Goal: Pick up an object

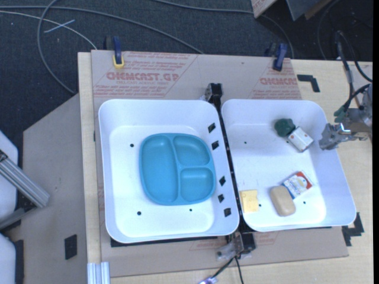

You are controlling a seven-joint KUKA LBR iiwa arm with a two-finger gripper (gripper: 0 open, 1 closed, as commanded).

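The right bin (pixel 331 176) holds several small objects. A dark green lump (pixel 284 126) lies at the back, touching a small white box (pixel 300 139). Toward the front sit a white packet with red and blue print (pixel 296 184), a tan oval piece (pixel 283 200) and a yellow square (pixel 249 200) by the left wall. My gripper (pixel 330 138) hangs over the bin's right rim, to the right of the white box and apart from it, with nothing seen in it.
The left bin (pixel 112 158) carries a blue divided plate (pixel 177 168). A black divider with clips (pixel 220 158) runs between the bins. Clamps (pixel 118 55) hold the board at the back; cables trail across the dark floor.
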